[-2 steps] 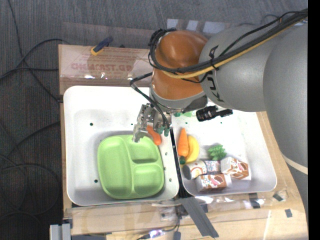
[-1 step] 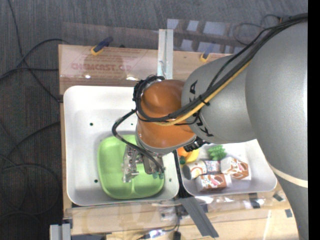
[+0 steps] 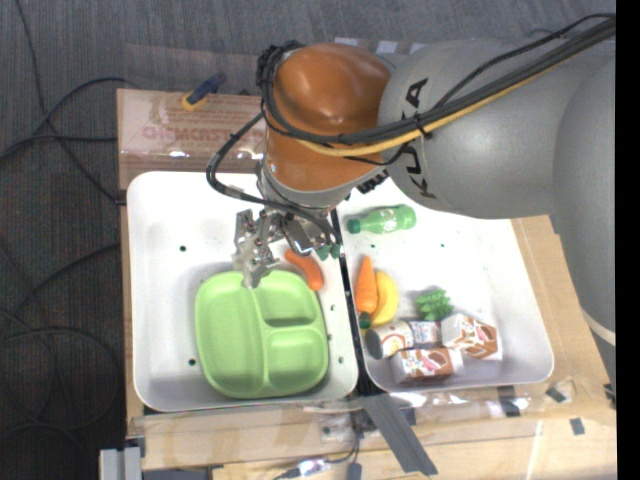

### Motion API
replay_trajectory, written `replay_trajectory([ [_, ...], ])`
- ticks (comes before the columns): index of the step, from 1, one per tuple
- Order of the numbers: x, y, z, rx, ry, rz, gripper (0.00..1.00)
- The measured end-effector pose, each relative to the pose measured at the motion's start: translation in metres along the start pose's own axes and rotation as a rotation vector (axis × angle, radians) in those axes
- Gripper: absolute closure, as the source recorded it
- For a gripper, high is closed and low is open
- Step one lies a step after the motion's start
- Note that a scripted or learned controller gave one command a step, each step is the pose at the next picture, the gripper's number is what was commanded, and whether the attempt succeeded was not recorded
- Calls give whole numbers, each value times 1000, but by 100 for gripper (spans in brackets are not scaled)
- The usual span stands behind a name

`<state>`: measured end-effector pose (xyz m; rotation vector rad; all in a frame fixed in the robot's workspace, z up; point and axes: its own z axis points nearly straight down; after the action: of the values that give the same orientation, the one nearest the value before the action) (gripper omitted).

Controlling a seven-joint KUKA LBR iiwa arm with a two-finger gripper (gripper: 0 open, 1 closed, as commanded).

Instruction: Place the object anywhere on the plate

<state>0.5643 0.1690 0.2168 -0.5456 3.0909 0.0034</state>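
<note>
One gripper [image 3: 262, 253] above the green plate [image 3: 262, 343] rim's upper edge, finger state unclear, orange carrot-like piece [image 3: 305, 269] just beside it

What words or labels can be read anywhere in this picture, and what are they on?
"KUKA": black letters on the grey robot arm, partly crossed by cables.
Reddish printing on the brown cardboard behind the bins: too blurred to read.
Print on the small cartons in the right bin: too small to read.
Label on the green bottle: too small to read.
</note>
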Motion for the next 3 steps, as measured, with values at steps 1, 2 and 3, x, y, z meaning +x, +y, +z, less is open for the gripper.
replay_trajectory([
  [1,51,44,43,0,4,160,100],
  [2,2,-33,73,1,2,259,100],
  [3,-27,-8,123,-1,-16,494,100],
])
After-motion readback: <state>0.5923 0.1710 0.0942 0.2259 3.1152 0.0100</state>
